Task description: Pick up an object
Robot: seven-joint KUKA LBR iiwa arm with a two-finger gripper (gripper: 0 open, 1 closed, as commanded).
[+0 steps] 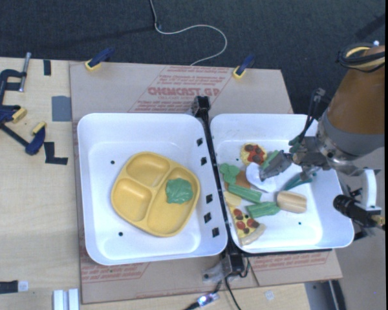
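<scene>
The right bin (323,228) holds several toy foods. A pizza slice (252,152) lies at the back and another pizza slice (246,226) at the front. Between them lie a green leafy piece (231,172), a green stick (243,193), a green pod (264,208), a white piece (253,174) and a tan bread roll (291,202). My gripper (285,172) hangs low over the middle of this bin, just above the bread roll and right of the white piece. It is open, with nothing between its fingers.
The left bin (94,173) holds a yellow divided plate (139,196) with a green leafy toy (179,190) on it. A black divider (210,166) runs between the bins. Clamps (6,112) lie on the bench at far left.
</scene>
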